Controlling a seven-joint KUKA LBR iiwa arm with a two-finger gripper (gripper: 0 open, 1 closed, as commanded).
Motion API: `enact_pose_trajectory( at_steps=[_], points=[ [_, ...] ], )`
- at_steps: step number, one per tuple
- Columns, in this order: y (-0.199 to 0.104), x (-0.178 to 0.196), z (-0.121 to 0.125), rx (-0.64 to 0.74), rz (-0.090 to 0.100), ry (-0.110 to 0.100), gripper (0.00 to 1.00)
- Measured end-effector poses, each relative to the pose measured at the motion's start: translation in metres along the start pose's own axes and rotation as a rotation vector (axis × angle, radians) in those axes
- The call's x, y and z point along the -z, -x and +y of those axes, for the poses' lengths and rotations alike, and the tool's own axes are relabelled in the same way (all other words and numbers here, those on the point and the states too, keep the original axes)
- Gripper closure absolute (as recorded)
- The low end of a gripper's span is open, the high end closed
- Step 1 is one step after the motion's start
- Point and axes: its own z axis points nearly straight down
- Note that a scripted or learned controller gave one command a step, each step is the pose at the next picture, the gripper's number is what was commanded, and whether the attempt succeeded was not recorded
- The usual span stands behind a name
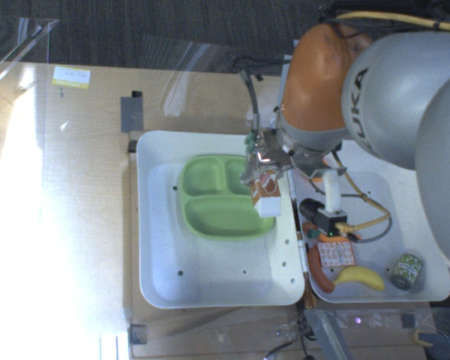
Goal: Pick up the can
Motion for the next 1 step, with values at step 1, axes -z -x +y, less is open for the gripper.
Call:
enact_pose_trajectory(
  at_steps=[1],
  points=[
    [-0.0827, 0.0187, 0.0383, -0.004, 0.001, 0.003, 1.0]
  ],
)
